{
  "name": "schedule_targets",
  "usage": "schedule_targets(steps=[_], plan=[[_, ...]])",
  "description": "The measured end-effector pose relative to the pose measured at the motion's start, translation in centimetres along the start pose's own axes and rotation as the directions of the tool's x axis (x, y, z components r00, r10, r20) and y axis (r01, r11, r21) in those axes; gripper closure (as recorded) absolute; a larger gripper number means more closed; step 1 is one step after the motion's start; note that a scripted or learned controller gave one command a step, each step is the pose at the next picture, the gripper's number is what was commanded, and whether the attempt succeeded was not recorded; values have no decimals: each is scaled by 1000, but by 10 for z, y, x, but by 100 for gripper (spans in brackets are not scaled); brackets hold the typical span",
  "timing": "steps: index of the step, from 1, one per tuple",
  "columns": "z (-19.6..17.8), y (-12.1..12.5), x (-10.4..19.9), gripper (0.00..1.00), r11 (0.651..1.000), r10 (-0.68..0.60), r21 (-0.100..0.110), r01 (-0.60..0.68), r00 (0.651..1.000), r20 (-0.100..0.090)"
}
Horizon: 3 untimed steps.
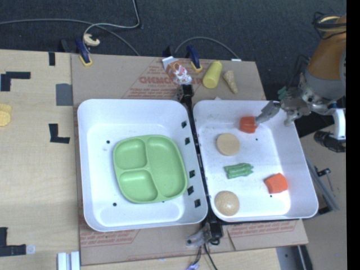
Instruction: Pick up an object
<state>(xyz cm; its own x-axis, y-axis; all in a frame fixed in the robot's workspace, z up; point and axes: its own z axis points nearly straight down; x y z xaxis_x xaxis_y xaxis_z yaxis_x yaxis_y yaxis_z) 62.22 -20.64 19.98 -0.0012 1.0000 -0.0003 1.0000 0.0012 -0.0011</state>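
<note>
The right bin [298,167] holds a small red block [247,125] near its back, a tan round cookie [228,144], a green bean-like piece [238,170], an orange block [275,183] and a brown bun [226,202] at the front. My gripper [265,115] reaches in from the right at the bin's far right corner, its tip just right of the red block and close to touching it. Nothing shows between its fingers.
The left bin [95,122] holds a green divided plate [149,168]. Behind the bins on the cardboard lie a yellow cylinder [212,75], a tan cone [231,81] and a small wrapped packet [177,70]. Cables run along the back.
</note>
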Motion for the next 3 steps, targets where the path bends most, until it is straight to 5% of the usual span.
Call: schedule_targets(steps=[1, 2, 3], plan=[[95, 47, -16, 0, 1000, -2, 0, 2, 1000, -1], [113, 20, 19, 0, 1000, -1, -3, 1, 1000, 3], [103, 20, 19, 100, 1000, -2, -6, 2, 1000, 4]])
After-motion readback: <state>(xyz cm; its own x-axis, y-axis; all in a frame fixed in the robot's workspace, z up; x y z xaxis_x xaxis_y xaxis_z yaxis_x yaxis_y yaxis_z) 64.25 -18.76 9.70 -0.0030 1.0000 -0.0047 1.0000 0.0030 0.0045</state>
